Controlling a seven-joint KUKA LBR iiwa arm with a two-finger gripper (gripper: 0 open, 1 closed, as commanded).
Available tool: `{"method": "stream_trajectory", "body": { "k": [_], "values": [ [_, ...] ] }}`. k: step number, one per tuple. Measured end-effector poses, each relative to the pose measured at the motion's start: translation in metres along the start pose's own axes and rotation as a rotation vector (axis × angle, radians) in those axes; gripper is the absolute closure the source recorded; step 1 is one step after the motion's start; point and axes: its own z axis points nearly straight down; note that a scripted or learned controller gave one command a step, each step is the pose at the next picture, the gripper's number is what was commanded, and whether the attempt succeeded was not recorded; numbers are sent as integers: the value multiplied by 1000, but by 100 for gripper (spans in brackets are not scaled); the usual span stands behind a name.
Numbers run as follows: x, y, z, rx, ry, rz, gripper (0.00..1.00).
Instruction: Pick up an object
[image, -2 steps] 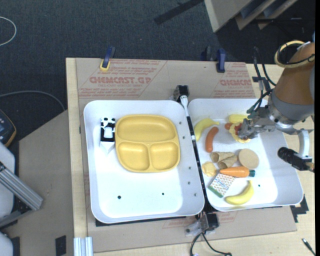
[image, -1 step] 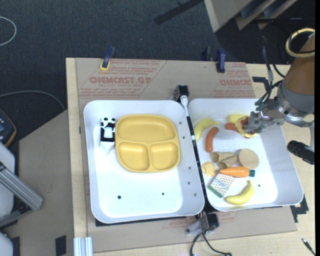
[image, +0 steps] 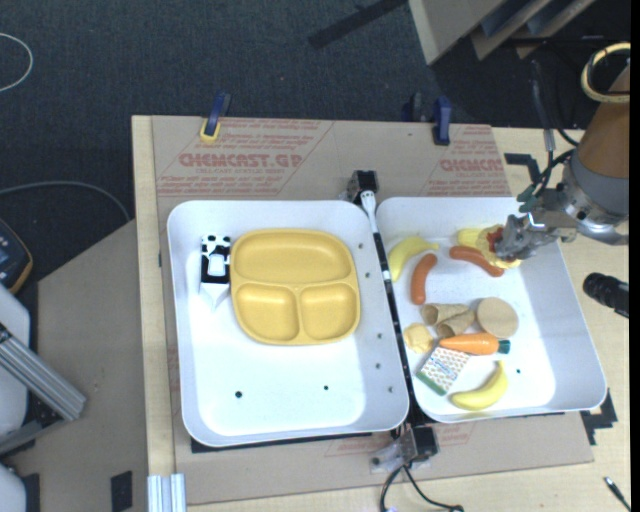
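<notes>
The right bin (image: 565, 320) holds several toy foods. At its far end lie a red curved pepper (image: 478, 261) and a yellow piece (image: 469, 238). My gripper (image: 515, 243) hangs low at that far right corner, right beside the pepper's end and the yellow piece. Whether it touches them is unclear. Nothing shows between its tips. Nearer lie a pale yellow banana (image: 402, 253), an orange sausage (image: 422, 277), a round tan cookie (image: 497, 317), a carrot (image: 468, 345), a small patterned packet (image: 441, 370) and a second banana (image: 481, 390).
The left bin (image: 285, 395) bears a yellow divided plate (image: 295, 283) and a small black-and-white object (image: 214, 262) by its left wall. Tan cone pieces (image: 449, 319) lie mid right bin. Clamps (image: 211, 118) grip the board's far edge.
</notes>
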Motion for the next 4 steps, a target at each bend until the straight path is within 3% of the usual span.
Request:
{"method": "stream_trajectory", "body": {
  "k": [3, 4],
  "values": [
    [154, 14, 21, 6, 4, -5, 100],
    [204, 20, -3, 1, 3, -4, 100]
  ]
}}
